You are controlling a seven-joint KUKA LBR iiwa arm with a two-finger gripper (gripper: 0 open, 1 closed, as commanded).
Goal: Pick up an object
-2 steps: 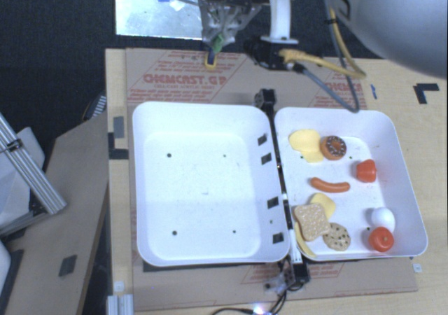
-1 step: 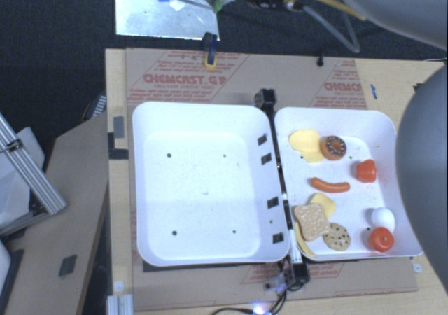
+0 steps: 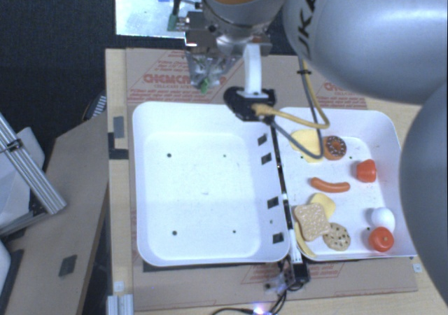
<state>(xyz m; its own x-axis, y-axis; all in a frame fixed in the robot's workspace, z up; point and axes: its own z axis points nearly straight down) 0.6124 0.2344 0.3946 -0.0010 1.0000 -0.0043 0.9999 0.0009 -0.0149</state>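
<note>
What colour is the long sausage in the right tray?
Orange-red sausage, seen in the camera view.

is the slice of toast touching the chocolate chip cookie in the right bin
Touching. In the camera view the toast slice overlaps the upper left edge of the chocolate chip cookie, with no white bin floor showing between them.

Arm [image 3: 364, 19]: letters "KA" legible. Cardboard [image 3: 168, 75]: red print, unreadable.
</note>
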